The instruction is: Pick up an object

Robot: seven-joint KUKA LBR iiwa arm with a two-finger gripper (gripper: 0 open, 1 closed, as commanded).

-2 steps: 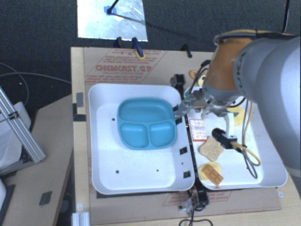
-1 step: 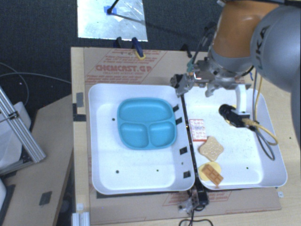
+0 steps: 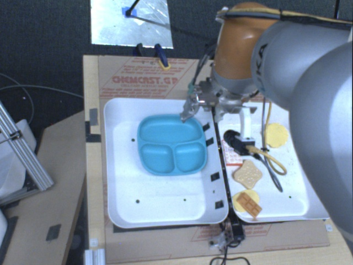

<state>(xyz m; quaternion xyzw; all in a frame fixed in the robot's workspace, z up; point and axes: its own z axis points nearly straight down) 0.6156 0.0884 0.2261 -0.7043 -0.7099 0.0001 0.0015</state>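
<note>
Grey arm (image 3: 309, 87) poises its end effector (image 3: 189, 110) touching the blue tray's (image 3: 171, 145) rim.

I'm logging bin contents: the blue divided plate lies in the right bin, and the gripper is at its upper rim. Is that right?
Not quite. The camera view shows the blue divided plate in the left bin, not the right one. The right bin holds food-like items such as a cracker. The gripper is indeed at the plate's upper rim.

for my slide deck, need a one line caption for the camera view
KUKA arm's gripper poised at the far rim of a blue divided plate in the left bin; toy food in the right bin.
</note>
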